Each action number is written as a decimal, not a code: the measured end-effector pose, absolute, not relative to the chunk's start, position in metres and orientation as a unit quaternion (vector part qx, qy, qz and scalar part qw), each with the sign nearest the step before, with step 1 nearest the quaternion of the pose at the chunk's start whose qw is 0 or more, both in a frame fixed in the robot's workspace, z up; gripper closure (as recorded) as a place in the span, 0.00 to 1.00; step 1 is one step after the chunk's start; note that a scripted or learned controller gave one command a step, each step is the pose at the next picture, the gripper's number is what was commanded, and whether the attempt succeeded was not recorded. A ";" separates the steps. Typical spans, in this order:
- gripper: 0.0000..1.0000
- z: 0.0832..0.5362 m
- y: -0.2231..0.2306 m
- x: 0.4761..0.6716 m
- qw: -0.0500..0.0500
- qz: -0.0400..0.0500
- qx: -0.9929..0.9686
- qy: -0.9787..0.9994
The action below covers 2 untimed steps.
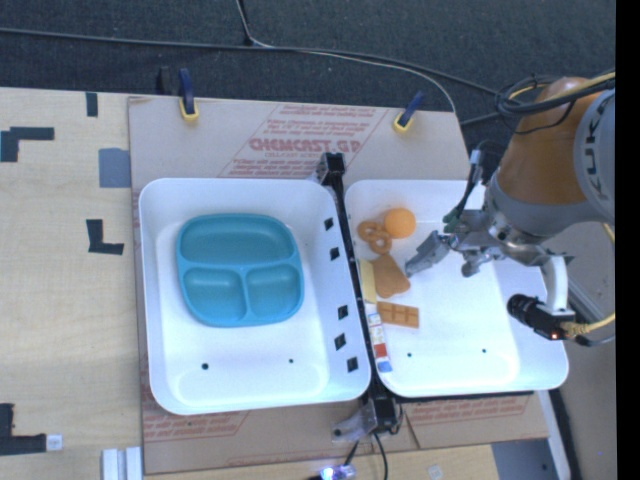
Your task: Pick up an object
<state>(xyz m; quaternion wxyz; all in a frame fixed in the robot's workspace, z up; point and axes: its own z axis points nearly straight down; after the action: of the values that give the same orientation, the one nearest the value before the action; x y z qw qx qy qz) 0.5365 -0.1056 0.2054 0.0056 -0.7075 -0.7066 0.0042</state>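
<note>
The arm comes in from the right and hangs over the right bin, with the gripper sitting above the upper-middle of that bin. Its fingers look spread apart with nothing between them, one grey finger poking out toward the left, though the angle isn't great, so take the exact finger spread with a grain of salt.

All the pickable stuff is bunched along the left edge of the right bin, close to the divider where the two bins meet. There's an orange ball near the upper left corner of that bin, and a small pretzel-shaped toy touching it on its left side. Just below those is a tan wedge-shaped piece, possibly a toy bread slice or a chunk of cheese, hard to say. Under that lies a flat orange waffle-like cracker. A thin yellowish strip runs along the bin's left wall beside the wedge, and a narrow packet with red and blue print lies lower down against the same wall. The gripper's leading finger is near the wedge and the ball but apart from both.

The left bin holds a teal divided plate with three compartments, sitting in its upper half, nearer the left wall. Both bins rest on a sheet of cardboard clamped at its top edge by two yellow-tipped clamps.
</note>
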 end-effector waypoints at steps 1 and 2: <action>0.00 0.211 -0.105 0.539 0.001 0.001 -0.707 -0.708; 0.00 0.154 -0.104 0.546 0.001 0.001 -0.707 -0.708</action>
<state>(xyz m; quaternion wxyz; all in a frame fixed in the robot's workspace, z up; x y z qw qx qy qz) 0.5464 -0.1043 0.1536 0.0013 -0.7067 -0.7075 0.0011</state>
